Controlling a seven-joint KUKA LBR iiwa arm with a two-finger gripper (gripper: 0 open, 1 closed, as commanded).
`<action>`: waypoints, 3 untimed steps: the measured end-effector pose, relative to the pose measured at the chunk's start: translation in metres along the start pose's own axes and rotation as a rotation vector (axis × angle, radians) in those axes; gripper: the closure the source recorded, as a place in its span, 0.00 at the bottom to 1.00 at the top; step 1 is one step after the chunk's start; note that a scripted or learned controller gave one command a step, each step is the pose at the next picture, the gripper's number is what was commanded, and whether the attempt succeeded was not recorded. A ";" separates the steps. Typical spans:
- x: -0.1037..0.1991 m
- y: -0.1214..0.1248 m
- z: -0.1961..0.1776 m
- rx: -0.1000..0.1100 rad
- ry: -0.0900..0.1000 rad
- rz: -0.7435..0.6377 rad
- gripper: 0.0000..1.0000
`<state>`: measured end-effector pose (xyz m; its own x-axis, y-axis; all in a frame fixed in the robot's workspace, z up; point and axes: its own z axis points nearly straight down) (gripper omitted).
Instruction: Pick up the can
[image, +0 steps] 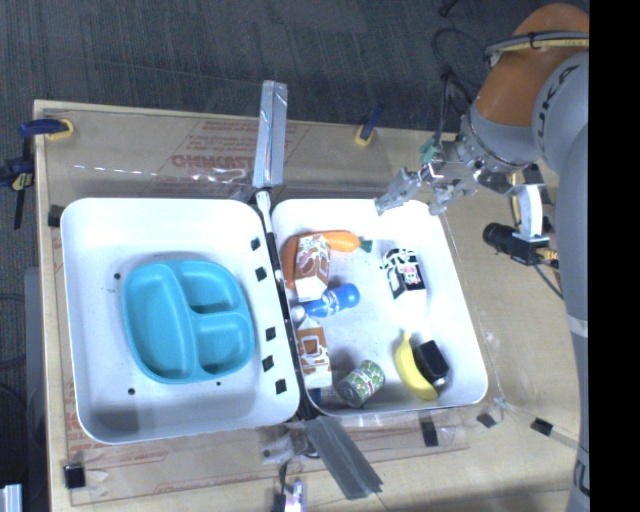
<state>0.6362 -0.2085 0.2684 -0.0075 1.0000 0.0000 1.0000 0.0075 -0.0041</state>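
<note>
While the small green-labelled metal can (361, 383) lies on its side near the right white bin's (462, 300) front edge, the two-finger gripper (415, 187) hovers spread open over that bin's back rim, holding nothing.

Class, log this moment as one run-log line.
pincer: above right bin's far rim, holding nothing | can: lying near front wall of right bin | stage: approach
</note>
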 end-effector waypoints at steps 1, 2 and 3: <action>-0.001 -0.057 0.105 0.000 0.001 -0.242 0.00; 0.003 -0.063 0.164 -0.024 -0.003 -0.121 0.00; -0.001 -0.013 0.175 -0.005 -0.001 -0.090 0.00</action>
<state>0.6222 -0.2095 0.0939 -0.0977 0.9952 -0.0006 0.9952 0.0977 0.0013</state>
